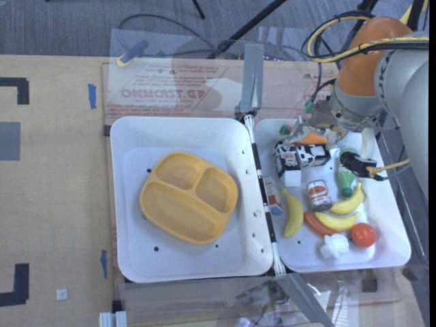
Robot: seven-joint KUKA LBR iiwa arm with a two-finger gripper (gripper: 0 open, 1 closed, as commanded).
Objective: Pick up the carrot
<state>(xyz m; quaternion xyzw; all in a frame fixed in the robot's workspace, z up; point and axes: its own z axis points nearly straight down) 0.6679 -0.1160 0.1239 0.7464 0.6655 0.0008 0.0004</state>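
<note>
Beside gripper [304, 124], tapered orange carrot [313, 139]

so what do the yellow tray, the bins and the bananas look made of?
Yellow tray: moulded plastic by the look, satin, with rounded compartments and soft highlights.
Bins: thin white plastic, probably formed sheet, smooth with a slight sheen and rounded rims.
Bananas: likely toy plastic, uniformly yellow and glossy; real fruit cannot be ruled out.

The carrot [314, 139] lies half hidden under the gripper [304, 129] in the right bin's [395, 251] far corner.
</note>
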